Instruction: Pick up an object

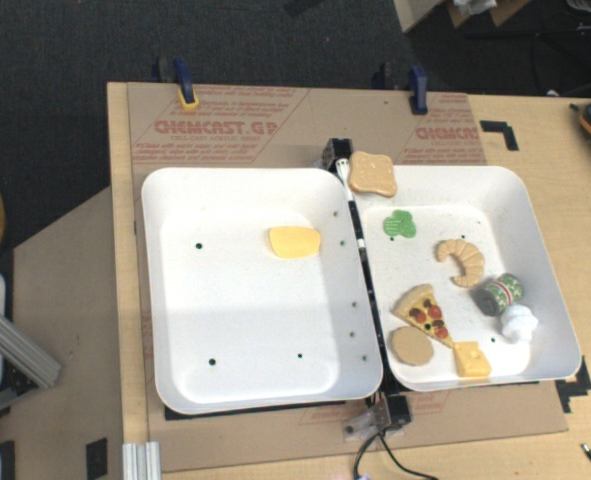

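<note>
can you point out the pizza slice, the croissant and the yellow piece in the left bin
pizza slice (424, 313), camera view, middle of its topping
croissant (462, 261), camera view, middle of its curve
yellow piece (294, 242), camera view, centre of its top face

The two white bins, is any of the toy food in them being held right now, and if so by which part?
Nothing is held. The yellow piece lies loose in the left bin; the croissant and pizza slice rest in the right bin.
</note>
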Action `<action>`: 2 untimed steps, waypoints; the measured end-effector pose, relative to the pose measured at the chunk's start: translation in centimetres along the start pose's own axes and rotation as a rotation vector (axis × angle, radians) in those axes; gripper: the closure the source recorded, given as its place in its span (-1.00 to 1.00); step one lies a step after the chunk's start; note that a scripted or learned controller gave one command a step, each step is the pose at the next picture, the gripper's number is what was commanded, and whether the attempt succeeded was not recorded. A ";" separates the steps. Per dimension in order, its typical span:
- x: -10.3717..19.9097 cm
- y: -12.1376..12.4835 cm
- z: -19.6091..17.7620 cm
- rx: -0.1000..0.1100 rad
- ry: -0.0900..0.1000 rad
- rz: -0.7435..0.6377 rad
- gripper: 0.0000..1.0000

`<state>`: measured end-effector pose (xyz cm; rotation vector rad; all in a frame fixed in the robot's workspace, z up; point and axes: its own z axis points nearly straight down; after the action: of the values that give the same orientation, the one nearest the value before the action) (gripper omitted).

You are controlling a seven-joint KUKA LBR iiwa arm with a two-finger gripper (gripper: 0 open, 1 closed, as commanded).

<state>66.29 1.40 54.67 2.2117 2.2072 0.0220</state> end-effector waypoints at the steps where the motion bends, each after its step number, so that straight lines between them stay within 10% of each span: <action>1: 7.1 -5.3 8.5 0.030 0.003 -0.007 1.00; 2: 10.7 -7.8 5.0 0.017 0.004 -0.006 1.00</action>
<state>58.60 12.07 49.45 2.2149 2.2246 0.0076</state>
